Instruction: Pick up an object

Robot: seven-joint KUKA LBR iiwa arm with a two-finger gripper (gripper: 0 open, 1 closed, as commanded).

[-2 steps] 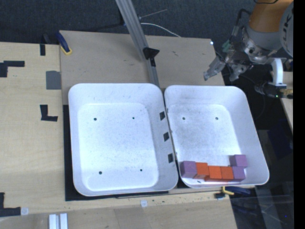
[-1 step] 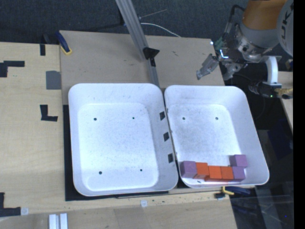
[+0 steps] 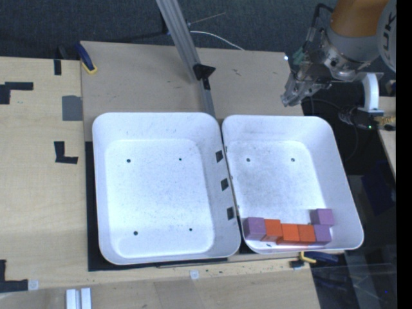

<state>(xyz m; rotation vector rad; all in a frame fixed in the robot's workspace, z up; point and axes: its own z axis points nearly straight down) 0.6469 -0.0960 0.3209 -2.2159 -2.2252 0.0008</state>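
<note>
The gripper is seen above the bench, just beyond the far right corner of the right bin, well apart from anything to pick. Nothing is held in it. Whether it is spread or pressed together cannot be told; it is small and dark against a dark background.

The blocks are packed in a row against the near wall of the right bin: a purple block at the left end, orange blocks in the middle, more purple blocks at the right end, possibly stacked. Being pushed against the wall and touching each other, they probably leave little room for a grasp from the near side.

The left bin sits beside it, rims touching.

The arm is cut off by the top and right edges. The block edges nearest the wall are partly hidden by the rim; the exact count is hard to make out.
</note>
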